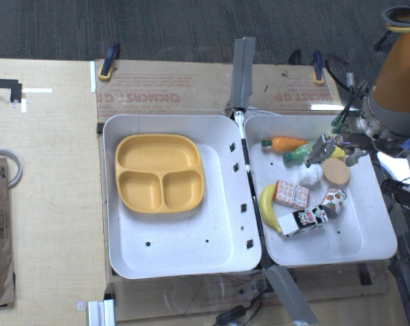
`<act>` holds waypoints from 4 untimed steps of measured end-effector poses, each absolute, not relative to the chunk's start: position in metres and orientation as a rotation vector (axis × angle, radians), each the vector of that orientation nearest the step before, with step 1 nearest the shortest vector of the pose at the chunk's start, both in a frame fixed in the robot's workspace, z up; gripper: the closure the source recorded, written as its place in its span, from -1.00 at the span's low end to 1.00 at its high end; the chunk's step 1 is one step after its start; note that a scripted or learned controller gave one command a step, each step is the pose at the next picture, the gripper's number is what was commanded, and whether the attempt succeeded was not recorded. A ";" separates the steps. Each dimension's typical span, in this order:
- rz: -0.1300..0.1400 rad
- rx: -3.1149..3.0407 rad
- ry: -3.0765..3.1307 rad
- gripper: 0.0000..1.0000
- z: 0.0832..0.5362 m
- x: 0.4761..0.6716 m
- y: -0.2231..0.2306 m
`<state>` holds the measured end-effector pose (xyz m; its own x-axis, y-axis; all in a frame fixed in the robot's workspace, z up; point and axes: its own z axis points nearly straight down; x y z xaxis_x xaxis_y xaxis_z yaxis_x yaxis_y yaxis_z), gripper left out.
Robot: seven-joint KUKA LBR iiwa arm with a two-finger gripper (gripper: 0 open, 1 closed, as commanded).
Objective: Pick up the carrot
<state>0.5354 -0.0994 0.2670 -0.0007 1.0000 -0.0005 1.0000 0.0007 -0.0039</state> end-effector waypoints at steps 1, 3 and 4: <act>0.004 -2.154 -2.285 -1.00 0.190 0.582 -0.071; 0.001 -2.198 -2.246 -1.00 0.203 0.638 -0.125; 0.002 -2.180 -2.264 -1.00 0.181 0.659 -0.123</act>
